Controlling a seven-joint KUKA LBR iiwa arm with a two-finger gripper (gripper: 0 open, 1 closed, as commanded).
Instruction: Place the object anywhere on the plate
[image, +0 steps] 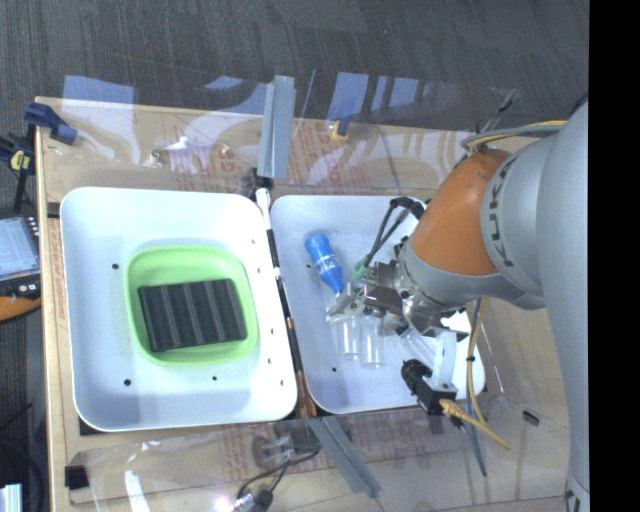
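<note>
A grey arm (540, 200) with an orange band reaches from the right over a wooden bench (400, 160) holding two white bins. The left bin (90, 300) carries a green plate (190, 268) with a dark ribbed insert. In the right bin (300, 370), a blue object (323, 258) lies apart, just beside the gripper (358, 335), whose clear fingers (352, 340) stand released, grasping nothing.
</note>
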